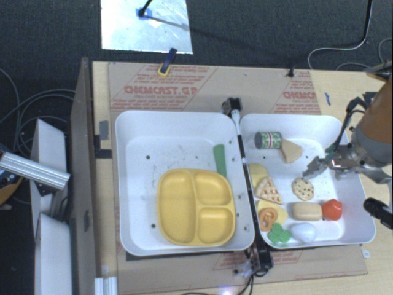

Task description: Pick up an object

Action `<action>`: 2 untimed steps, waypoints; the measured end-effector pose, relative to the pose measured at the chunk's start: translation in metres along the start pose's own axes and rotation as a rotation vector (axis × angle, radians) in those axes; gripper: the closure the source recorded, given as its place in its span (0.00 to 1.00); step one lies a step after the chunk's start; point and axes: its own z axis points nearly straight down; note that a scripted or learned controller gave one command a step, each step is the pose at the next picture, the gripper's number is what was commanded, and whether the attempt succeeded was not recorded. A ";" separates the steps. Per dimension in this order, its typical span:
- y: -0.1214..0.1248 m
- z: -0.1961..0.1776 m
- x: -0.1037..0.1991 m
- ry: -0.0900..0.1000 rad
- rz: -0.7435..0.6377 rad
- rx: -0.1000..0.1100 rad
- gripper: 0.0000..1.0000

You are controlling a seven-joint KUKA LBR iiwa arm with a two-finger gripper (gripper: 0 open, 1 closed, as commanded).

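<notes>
Cookie (303, 189) lies just beside pizza slice (268, 192) and bread roll (306, 211).

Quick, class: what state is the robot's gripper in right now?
Gripper: above the right bin, nothing visibly held; open or shut cannot be told.

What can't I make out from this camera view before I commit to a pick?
- Gripper: small and blurred over the right white bin; open or shut is unreadable.
- Grey arm: cut off by the right edge.
- Green can: label too small to read.
- Green plastic toy: shape unclear, crowded against the white egg-shaped piece.
</notes>
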 end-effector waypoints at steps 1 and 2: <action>0.014 0.106 0.034 -0.003 -0.005 -0.011 0.00; 0.004 0.046 0.011 -0.002 0.003 -0.004 0.00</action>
